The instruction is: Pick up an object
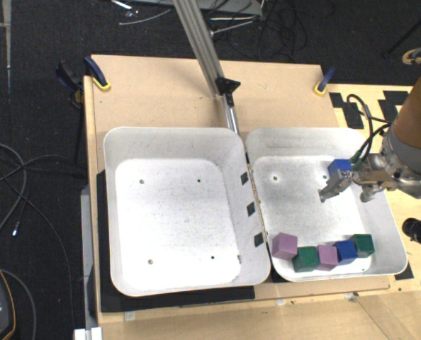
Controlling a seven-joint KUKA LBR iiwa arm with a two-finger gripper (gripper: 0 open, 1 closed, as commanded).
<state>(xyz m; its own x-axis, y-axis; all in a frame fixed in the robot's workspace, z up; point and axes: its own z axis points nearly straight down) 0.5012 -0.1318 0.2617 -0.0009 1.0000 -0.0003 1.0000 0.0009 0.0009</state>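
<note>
Blocks in right bin: two purple, two green, one blue.

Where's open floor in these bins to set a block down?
The left bin floor is bare from wall to wall. In the right bin, the patch between the centre divider and the gripper is free. Its near edge is crowded: purple, green, purple, blue and green blocks in a row.

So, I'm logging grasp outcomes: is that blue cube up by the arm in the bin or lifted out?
Cannot tell: the small blue cube appears above the right white bin's floor beside the tool.
</note>
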